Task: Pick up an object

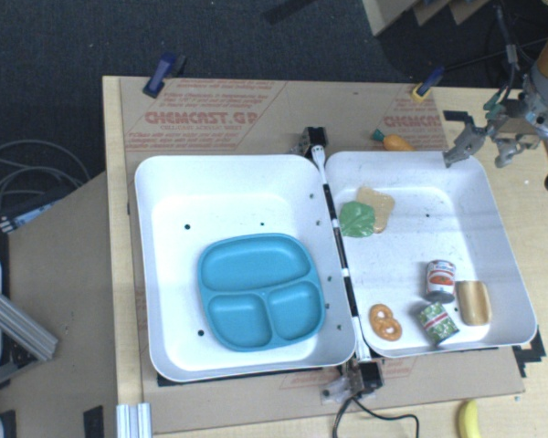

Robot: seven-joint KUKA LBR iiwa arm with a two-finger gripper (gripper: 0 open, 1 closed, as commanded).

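Hovering over the far right corner of the right bin (pixel 493 190), the gripper (pixel 482 144) has its fingers spread with nothing between them, and every candidate lies well away from it. The can (pixel 440 278), bun (pixel 473 301), pretzel (pixel 384 321) and green packet (pixel 437 322) crowd the near right corner, so the leaf (pixel 356 218) and cracker (pixel 378 206) near the divider look the easier pick. I would centre over one item, descend straight and close low.
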